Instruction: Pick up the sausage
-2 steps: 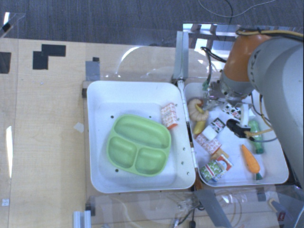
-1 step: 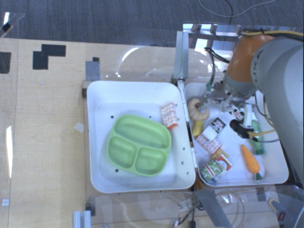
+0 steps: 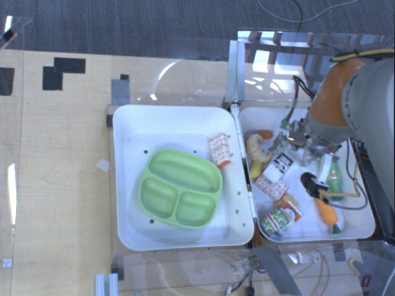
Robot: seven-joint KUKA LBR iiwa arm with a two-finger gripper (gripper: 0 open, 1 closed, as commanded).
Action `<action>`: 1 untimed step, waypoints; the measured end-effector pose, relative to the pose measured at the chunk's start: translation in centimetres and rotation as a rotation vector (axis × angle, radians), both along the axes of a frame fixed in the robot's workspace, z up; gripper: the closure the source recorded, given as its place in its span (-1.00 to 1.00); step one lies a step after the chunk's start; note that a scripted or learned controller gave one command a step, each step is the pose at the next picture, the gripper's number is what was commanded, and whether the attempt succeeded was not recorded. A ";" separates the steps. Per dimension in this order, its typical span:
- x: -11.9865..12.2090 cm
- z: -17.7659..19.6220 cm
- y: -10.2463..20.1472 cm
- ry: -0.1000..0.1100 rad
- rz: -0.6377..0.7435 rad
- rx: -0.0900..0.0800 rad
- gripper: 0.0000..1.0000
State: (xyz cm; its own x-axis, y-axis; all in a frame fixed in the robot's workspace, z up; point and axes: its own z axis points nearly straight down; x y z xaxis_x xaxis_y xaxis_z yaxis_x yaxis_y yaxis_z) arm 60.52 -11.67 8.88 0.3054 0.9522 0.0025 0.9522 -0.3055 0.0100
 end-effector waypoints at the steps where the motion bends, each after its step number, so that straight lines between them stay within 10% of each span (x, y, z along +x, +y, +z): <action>1: 5.6 -0.3 -1.1 0.030 -0.112 0.012 -1.00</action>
